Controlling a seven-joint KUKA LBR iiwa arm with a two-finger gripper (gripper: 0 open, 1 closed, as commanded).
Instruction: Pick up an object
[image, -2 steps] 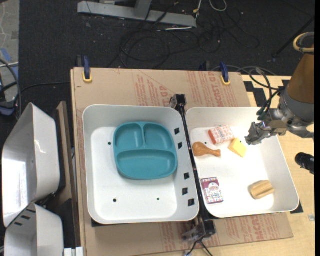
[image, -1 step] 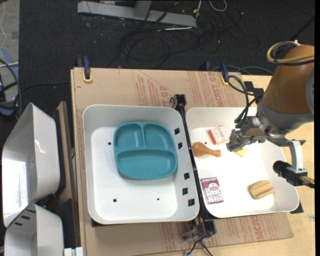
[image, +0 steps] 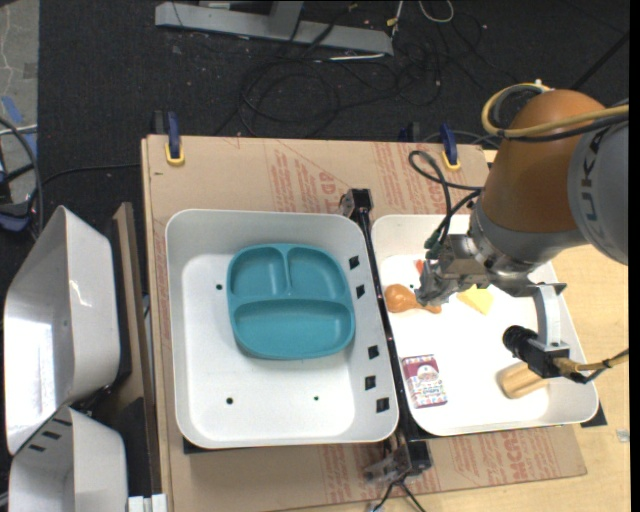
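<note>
Cardboard covers the surface (image: 260, 165), which stands on a dark floor (image: 90, 100) strewn with cables (image: 300, 70). Two clamps grip its far edge, one (image: 175, 140) near the far left corner and the other (image: 449, 148) toward the right. Off its left edge sit two spare white tubs (image: 60, 310).

On the left half of the surface lies the left bin (image: 180, 300), holding a teal divided plate (image: 290, 300) set slightly toward its far side, flat and clear of the walls.

Just beside it, wall to wall, lies the right bin (image: 470, 350). An orange lump (image: 399, 296) rests near this bin's left wall, about midway along it. A small pink-and-white packet (image: 424, 380) lies flat toward the near left corner, well apart from the lump.

The hand (image: 430, 290) hangs low over the bin just right of the orange lump, close enough that the two may be touching. Whether the hand is clenched or released cannot be told from this angle, and nothing can be seen held in it. A yellow wedge (image: 478, 299) lies just right of the hand. A tan block (image: 518, 381) sits near the bin's near right corner.

The grey arm (image: 545, 165), with its orange band, reaches in from the right over the bin's far right corner.
</note>
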